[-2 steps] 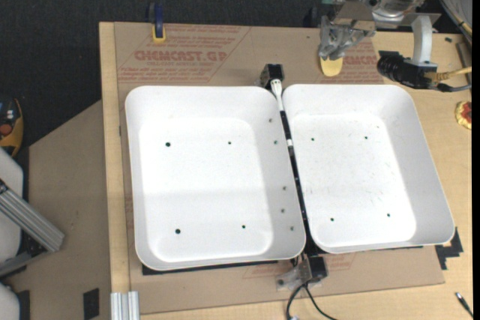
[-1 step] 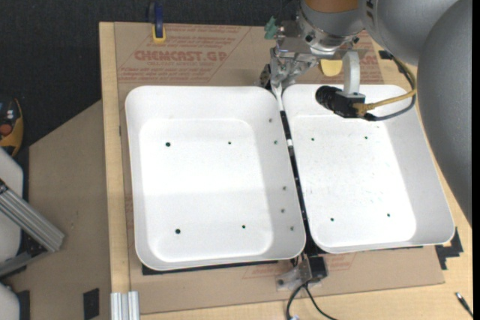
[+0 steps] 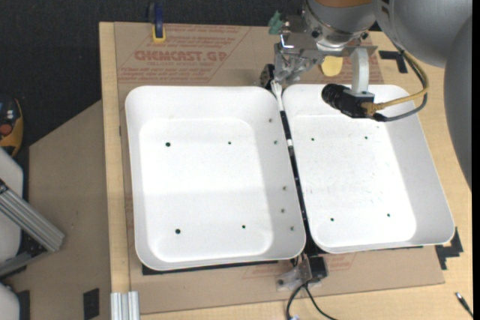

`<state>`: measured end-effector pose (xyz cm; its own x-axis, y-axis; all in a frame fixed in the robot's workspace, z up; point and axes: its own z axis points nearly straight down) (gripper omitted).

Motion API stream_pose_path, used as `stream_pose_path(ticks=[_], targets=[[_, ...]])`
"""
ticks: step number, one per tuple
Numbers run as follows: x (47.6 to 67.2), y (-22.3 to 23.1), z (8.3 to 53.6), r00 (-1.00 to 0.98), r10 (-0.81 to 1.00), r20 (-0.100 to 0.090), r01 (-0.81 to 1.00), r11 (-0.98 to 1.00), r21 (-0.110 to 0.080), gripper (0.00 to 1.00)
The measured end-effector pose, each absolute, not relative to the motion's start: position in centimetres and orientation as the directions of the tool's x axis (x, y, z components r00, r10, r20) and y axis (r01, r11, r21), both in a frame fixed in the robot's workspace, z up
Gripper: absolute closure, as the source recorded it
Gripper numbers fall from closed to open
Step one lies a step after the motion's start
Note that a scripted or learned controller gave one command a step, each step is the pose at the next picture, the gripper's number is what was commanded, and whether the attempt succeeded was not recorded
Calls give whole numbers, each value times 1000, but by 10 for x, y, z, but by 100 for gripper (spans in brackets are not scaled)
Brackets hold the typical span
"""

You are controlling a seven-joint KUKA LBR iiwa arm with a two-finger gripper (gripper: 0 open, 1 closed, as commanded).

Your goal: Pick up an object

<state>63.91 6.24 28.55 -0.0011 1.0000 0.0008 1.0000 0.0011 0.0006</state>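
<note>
My gripper (image 3: 324,71) hangs under the grey and orange wrist, above the far edge of the bench where the two bins meet. A small pale yellow object (image 3: 331,65) shows right under the wrist, within the gripper's frame; whether it is gripped or lies behind is unclear. A black part with a tan cable (image 3: 346,100) juts from the gripper over the far rim of the right bin (image 3: 420,161). The bare floor of the left bin (image 3: 150,161) shows only small dark dots.
The bins sit side by side on a brown board (image 3: 195,52), their rims touching at the middle. A blue and yellow clamp (image 3: 157,21) stands at the board's far left edge. The arm's large grey body fills the upper right corner.
</note>
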Motion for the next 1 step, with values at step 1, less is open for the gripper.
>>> stream_pose_path(ticks=[1], targets=[[611, 57, 311, 1, 1000, 1, 1000, -1, -2, 100]])
